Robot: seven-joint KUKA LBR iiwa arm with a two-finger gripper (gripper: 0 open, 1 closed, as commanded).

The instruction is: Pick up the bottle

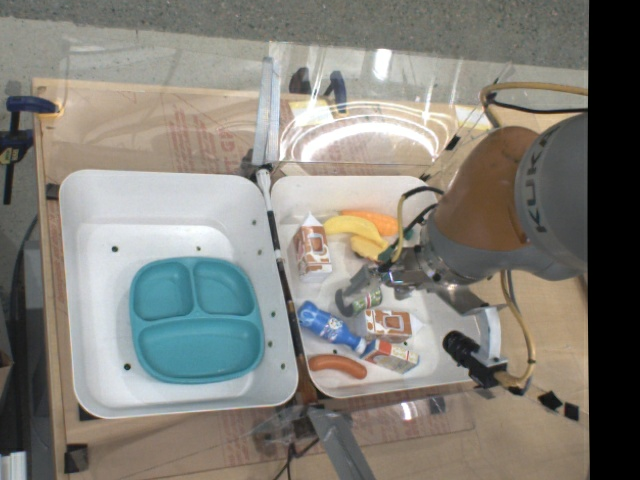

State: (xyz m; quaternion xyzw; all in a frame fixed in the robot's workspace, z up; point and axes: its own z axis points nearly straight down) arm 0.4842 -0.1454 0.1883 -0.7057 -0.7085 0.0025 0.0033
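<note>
Right now, position: my grey arm [520,208] with its orange band reaches in from the right, over the right bin [290,193].
End effector: my end effector [372,290] is down among the items in the middle of the right bin; whether it is spread or pressed together I cannot tell from this slant.
Bottle: the blue bottle [330,328] lies on its side near the front left of the right bin, tilted, its lighter end toward the bin's left wall. It sits just below and left of my end effector, apart from it.
Grey can: a small grey-green can [357,296] lies right at my end effector; I cannot tell if it is touched.
Cartons: one brown-and-white carton [313,249] stands near the bin's left wall; another [387,323] lies just right of the bottle.
Small box: a flat red-and-white box [394,355] lies at the front, next to the bottle's lower end.
Sausage: a red-brown sausage [338,366] lies along the front wall.
Fruit: a yellow banana [358,233] and an orange piece [372,218] lie at the back.
Left bin: the left bin [80,208] holds a teal divided plate [196,320].
Desk: both bins sit side by side on the desk [150,128].
</note>
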